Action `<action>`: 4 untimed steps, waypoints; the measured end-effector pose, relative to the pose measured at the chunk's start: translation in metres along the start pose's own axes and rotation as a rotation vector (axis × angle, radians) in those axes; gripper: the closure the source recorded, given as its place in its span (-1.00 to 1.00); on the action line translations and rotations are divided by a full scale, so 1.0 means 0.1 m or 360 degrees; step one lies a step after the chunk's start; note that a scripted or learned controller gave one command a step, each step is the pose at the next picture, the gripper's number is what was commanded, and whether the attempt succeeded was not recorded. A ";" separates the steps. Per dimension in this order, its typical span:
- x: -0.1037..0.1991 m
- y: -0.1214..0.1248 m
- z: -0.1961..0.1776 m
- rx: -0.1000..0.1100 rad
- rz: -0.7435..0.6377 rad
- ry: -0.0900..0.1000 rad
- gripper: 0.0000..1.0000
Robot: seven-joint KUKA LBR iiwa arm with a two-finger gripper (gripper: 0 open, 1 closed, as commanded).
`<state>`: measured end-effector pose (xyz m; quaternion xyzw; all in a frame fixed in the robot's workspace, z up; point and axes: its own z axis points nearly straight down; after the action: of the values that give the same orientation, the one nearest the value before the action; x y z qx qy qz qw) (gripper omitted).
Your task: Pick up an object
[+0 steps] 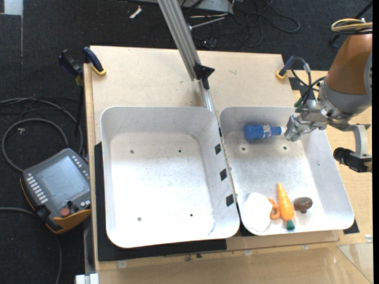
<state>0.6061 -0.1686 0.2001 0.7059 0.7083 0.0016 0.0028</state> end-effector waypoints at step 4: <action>1.67 -0.21 -0.39 0.0015 -0.0008 0.0006 1.00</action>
<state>0.5840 -0.0018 0.2382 0.7042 0.7100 -0.0005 -0.0019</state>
